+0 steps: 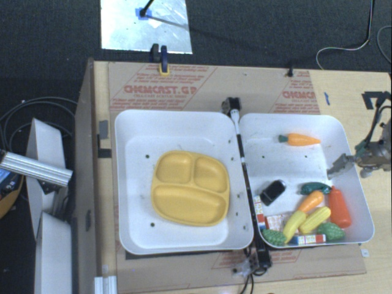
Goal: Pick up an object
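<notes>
From my seat both white bins (131, 164) look like smooth, slightly glossy plastic. The yellow divided tray (190, 187) reads as matt plastic. The toy carrot (300, 140) and the red piece (340, 208) look like shiny plastic. The board (184, 84) beneath looks like printed cardboard, and the floor (49, 35) like dark, rough carpet.
</notes>
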### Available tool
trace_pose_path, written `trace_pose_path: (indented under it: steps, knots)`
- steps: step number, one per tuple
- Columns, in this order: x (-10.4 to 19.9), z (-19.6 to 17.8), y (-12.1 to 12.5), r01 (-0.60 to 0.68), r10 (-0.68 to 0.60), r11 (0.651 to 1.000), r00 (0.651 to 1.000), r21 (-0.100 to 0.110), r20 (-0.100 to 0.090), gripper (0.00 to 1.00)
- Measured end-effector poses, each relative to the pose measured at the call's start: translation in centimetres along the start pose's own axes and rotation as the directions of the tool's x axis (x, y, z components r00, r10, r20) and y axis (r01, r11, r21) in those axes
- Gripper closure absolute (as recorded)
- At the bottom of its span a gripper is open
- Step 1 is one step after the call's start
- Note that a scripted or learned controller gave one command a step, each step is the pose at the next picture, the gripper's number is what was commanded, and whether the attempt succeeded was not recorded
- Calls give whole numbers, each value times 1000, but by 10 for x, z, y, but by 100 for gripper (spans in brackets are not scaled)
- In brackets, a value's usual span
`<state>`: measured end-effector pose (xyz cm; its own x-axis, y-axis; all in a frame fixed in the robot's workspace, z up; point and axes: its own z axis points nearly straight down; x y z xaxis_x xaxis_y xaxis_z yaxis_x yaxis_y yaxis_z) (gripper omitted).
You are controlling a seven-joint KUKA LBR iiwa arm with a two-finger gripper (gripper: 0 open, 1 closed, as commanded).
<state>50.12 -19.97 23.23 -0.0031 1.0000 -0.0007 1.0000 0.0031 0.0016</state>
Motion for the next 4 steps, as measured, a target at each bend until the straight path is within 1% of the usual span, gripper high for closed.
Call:
trace_pose_path:
  steps: [1, 2, 3, 4]
  knots:
    - [-1, 63, 43, 1, -1, 1000, 1000, 1, -1, 0]
    - [13, 148, 19, -1, 1, 1000, 1000, -1, 1, 0]
    - [-7, 106, 62, 0, 0, 1000, 1000, -2, 1, 0]
    - [32, 117, 132, 3, -3, 1000, 1000, -2, -1, 0]
